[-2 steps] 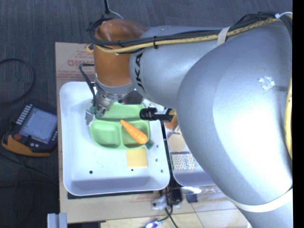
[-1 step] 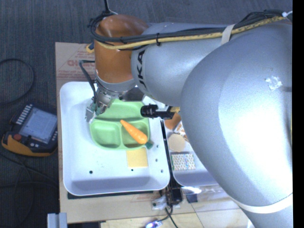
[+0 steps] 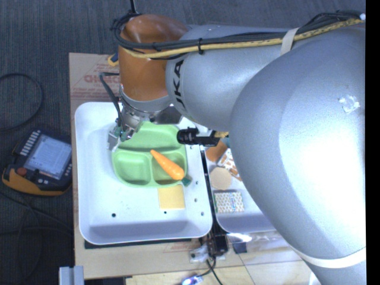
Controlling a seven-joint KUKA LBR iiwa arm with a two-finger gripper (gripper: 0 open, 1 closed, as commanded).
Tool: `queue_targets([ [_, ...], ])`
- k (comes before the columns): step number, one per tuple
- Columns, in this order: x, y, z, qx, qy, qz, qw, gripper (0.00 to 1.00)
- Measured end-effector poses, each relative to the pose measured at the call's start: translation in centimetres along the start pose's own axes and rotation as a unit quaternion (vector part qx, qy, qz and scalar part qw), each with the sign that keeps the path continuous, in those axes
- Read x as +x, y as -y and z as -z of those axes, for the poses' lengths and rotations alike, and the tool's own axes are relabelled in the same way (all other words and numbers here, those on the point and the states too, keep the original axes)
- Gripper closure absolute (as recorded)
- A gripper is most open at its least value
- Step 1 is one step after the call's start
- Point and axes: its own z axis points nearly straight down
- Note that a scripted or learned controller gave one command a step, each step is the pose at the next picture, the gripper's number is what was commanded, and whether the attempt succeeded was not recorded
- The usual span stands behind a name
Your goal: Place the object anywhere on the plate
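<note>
Arm (image 3: 285, 129) bulk covers the frame's right. Left bin (image 3: 95, 218) holds the green plate (image 3: 133, 165), centre-left, with the carrot (image 3: 167, 164) already lying across it. Gripper (image 3: 120, 132) hangs at the plate's upper-left rim; jaw state unclear. Best lift straight, avoiding nudging the carrot.

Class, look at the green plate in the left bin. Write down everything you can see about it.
The green plate is a light green, plastic-looking tray with rounded corners and raised dividers forming compartments. It lies flat in the left white bin, towards its far side. An orange carrot lies slantwise across its right part. A yellow square sits against its near edge. The gripper is at its far-left corner.
</note>
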Motion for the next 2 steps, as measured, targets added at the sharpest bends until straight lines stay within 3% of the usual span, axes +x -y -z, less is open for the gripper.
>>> queue_targets([
  [1, 0.1, 4.2, 2.1, -0.001, -0.001, -0.009, 1.0000, 1.00],
  [2, -2.2, 4.1, -6.9, 0.005, -0.006, 0.016, 0.9998, 1.00],
])
